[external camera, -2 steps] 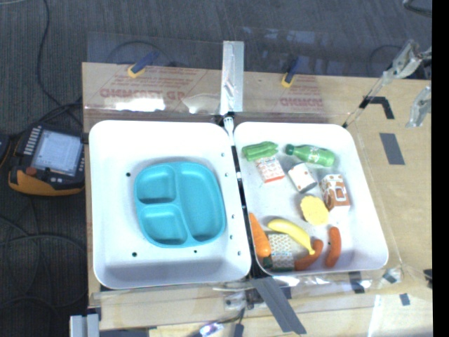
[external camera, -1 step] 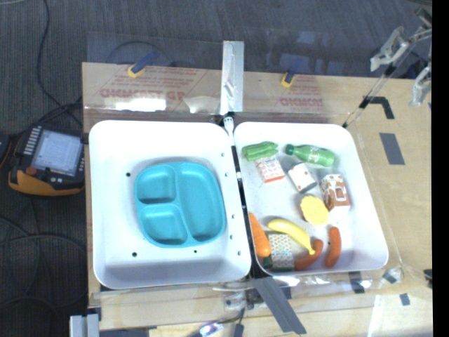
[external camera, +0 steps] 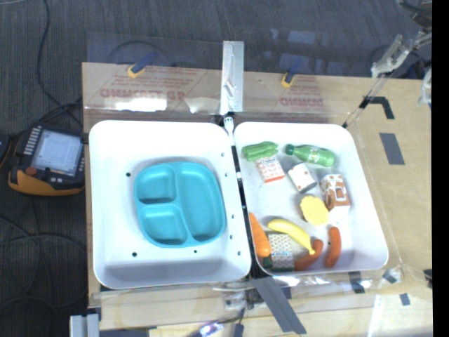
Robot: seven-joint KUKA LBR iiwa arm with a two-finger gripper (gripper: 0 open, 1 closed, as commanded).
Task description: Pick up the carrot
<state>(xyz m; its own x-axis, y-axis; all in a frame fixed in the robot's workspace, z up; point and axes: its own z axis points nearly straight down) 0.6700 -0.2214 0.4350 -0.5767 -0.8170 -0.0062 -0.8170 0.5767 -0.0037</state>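
Observation:
The carrot (external camera: 259,239) is orange and lies along the left wall of the right bin (external camera: 365,188), near its front corner, its thin end pointing to the back. A yellow banana (external camera: 291,232) and a patterned packet (external camera: 280,249) lie just to its right, close against it.
The right bin also holds a green cucumber (external camera: 259,149), a green bottle (external camera: 311,154), small cartons (external camera: 269,168), a yellow lemon (external camera: 313,210) and red sausages (external camera: 332,246). The left bin (external camera: 112,188) holds a blue divided plate (external camera: 180,203). A pendant (external camera: 48,161) lies on the floor at left.

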